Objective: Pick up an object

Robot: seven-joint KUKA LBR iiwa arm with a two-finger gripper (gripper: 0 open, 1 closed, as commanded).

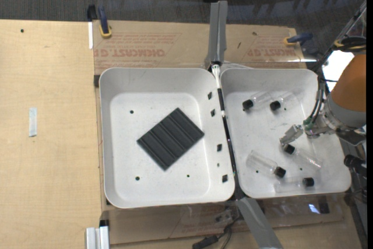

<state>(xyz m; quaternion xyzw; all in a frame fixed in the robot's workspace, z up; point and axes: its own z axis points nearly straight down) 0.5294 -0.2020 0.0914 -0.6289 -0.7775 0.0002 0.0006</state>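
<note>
Step in hand looks like the approach: the gripper is low inside the right bin, w/ nothing visibly held. Its metal tip points left, twd the divider betw. the bins, and sits just above-left of a clear vial w/ black cap. Jaws: too small and glary to read, so can't tell how far open they are or whether anything is betw. them.

Candidate objects: approx. six clear black-capped vials scattered in the right bin. Rel. to the gripper, two lie up-left near the bin's far wall, one down-left, one further down by the near rim. The left bin holds a dark ribbed flat pad, well apart from the gripper.

Next move prob. calls for centring over the nearest vial, dropping to it, then closing; clear round vials may roll or slip.

Arm pose: the orange band is at the right bin's right edge, wrist angled down and left into the bin.
</note>
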